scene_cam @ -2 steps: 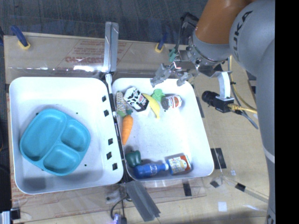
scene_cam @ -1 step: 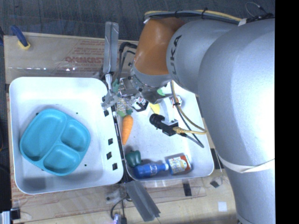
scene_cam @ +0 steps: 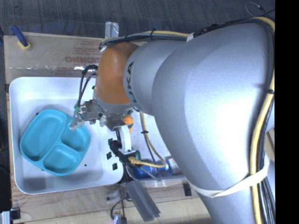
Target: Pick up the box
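"Where was the gripper (scene_cam: pixel 77 119)?"

"Low over the left bin (scene_cam: pixel 28 90), at the upper right rim of the blue tray (scene_cam: pixel 49 143). It was touching the tray or just above it, and I couldn't tell which."

"Was it spread or closed?"

"I couldn't tell. The wrist and its orange band (scene_cam: pixel 112 76) sat right over it."

"And the box?"

"I couldn't place it. The arm (scene_cam: pixel 201 101) covered most of the right half. Below the wrist, by the bins' near edge, lay a blue thing (scene_cam: pixel 148 170), with a small pale labelled thing (scene_cam: pixel 173 165) just beside it on the right. I couldn't say whether either one was the box."

"How did the tray lie?"

"It lay flat and skewed in the lower left of its bin, with its three compartments facing up. It stood well apart from the blue thing."
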Available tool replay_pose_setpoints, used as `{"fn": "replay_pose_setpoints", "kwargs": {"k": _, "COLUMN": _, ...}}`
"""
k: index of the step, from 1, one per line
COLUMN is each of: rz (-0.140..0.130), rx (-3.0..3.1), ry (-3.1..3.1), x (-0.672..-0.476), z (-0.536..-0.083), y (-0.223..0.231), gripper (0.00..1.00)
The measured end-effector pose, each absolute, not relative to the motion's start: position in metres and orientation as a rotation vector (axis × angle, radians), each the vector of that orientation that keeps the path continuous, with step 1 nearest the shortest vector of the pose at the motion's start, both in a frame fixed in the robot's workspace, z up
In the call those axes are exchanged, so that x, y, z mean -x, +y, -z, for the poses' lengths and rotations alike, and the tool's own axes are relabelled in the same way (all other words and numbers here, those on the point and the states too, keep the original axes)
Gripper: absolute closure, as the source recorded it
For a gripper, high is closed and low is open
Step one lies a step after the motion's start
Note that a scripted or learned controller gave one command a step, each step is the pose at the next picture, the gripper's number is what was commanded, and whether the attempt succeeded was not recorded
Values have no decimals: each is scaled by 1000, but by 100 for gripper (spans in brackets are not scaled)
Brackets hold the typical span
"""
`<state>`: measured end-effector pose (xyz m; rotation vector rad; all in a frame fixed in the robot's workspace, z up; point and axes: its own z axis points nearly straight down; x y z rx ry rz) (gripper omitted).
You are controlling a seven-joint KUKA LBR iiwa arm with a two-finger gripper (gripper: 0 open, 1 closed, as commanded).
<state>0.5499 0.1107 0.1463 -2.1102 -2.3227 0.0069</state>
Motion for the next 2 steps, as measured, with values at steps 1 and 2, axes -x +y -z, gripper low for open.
{"fn": "replay_pose_setpoints", "kwargs": {"k": 1, "rz": -6, "rx": 2001, "ry": -2419, "x": -518, "z": -91, "y": 188, "gripper": 0}}
{"fn": "replay_pose_setpoints", "kwargs": {"k": 2, "rz": 13, "rx": 2005, "ry": -2422, "x": -522, "z": -103, "y": 189, "gripper": 100}}
